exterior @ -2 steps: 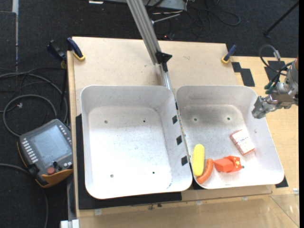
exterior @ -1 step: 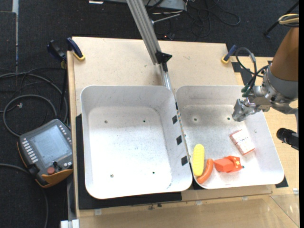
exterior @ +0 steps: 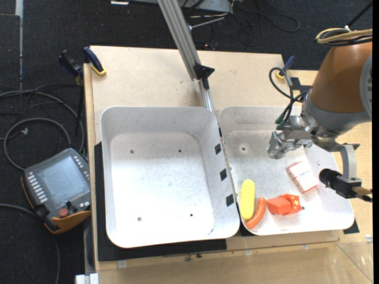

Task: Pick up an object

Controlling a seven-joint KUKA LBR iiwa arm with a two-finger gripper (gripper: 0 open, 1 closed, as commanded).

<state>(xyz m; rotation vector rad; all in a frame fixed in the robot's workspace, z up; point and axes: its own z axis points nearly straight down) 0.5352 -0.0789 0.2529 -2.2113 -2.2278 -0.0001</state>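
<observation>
Grey arm with orange band point(exterior: 346, 78) reaching over the right shallow white bin point(exterior: 254, 123), its two-finger gripper point(exterior: 277, 149) low above the bin floor.

Whether the gripper is open or closed cannot be told from this slant, and nothing shows between its tips. The objects lie toward the right bin's near edge: a yellow banana-shaped piece point(exterior: 247, 198) just beside the bin's left wall, an orange carrot-like stick point(exterior: 256, 213) touching it near the near-left corner, an orange-red blocky plastic toy point(exterior: 284, 205) just right of that, and a small white-and-pink box point(exterior: 301, 177) toward the right edge, near the gripper but apart from it. The left shallow white bin point(exterior: 118, 123) sits alongside on the wooden bench point(exterior: 148, 76).
</observation>
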